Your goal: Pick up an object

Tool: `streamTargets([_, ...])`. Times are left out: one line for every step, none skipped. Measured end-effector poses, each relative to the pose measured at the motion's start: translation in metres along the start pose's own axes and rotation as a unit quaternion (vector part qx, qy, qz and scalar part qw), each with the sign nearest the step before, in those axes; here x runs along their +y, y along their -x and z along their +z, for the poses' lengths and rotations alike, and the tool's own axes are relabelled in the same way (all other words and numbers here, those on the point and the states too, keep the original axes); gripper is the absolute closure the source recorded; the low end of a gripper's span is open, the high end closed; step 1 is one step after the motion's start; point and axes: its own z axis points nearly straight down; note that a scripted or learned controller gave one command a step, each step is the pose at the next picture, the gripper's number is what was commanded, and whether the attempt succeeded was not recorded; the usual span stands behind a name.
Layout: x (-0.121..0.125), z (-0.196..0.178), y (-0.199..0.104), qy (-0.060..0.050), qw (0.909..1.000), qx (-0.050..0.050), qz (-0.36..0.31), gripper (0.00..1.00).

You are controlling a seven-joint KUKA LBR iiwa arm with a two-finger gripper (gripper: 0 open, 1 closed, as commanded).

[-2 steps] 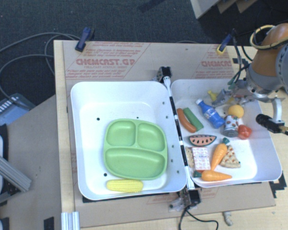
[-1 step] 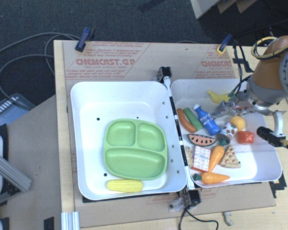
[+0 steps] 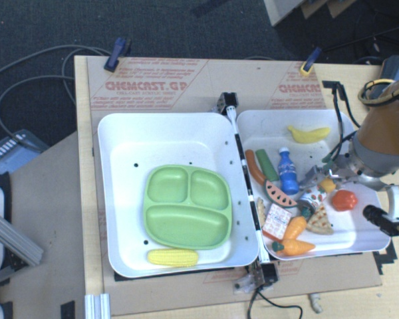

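Gripper (image 3: 321, 177) low in right bin (image 3: 346, 128), amid toys near blue bottle (image 3: 287, 171) & tomato (image 3: 344, 200). Left bin (image 3: 120, 178): green tray (image 3: 187, 206), corn (image 3: 173, 258) at near edge.

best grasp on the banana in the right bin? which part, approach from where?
Take the banana across its thick middle, coming straight down from above. It lies flat and alone near the right bin far wall, long axis running left-right in the camera view, so the claw would probably close best across the short width. Bare floor lies on both sides; the blue bottle sits well clear.
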Motion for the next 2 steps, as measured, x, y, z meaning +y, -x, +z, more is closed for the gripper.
streamTargets([-0.065,0.000,-0.064,-0.001,1.0000,0.001,0.000,0.00])
streamTargets([-0.062,-0.011,-0.064,0.005,1.0000,-0.001,0.001,1.00])
